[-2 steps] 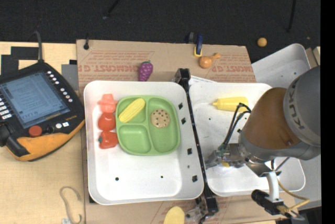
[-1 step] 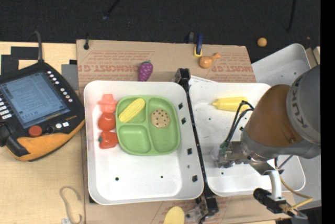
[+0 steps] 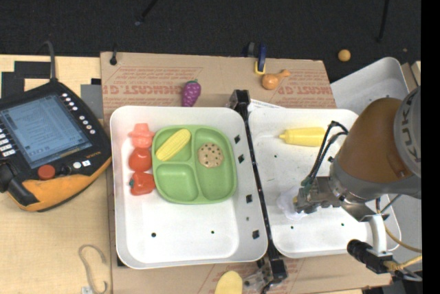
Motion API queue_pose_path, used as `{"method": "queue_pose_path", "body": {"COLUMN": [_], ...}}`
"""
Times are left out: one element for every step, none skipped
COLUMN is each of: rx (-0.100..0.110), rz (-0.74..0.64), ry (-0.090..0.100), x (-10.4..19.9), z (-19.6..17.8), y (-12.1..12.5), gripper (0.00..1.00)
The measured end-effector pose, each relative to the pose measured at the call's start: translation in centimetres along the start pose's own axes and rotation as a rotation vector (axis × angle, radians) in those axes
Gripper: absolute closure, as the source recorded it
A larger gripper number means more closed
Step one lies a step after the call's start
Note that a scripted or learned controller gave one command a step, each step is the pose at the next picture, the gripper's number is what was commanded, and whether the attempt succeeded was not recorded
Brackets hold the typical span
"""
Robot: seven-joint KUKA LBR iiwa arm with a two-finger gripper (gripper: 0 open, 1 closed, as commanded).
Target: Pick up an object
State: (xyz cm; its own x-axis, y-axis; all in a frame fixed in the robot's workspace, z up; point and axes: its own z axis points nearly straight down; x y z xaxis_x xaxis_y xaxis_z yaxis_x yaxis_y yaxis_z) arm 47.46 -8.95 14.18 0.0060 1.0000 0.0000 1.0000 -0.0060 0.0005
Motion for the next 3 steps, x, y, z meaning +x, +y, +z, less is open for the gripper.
{"method": "queue_pose_path", "body": {"rx": [0.000, -0.001, 0.001], "rz": [-0.006, -0.006, -0.010], "ry": [0.000, 0.000, 0.002], "x": [0.1, 0.0, 4.4], "z": [-4.3, -8.8, -9.7], "y": [-0.4, -0.3, 2.8], "gripper": [1.00, 1.00, 1.00]}}
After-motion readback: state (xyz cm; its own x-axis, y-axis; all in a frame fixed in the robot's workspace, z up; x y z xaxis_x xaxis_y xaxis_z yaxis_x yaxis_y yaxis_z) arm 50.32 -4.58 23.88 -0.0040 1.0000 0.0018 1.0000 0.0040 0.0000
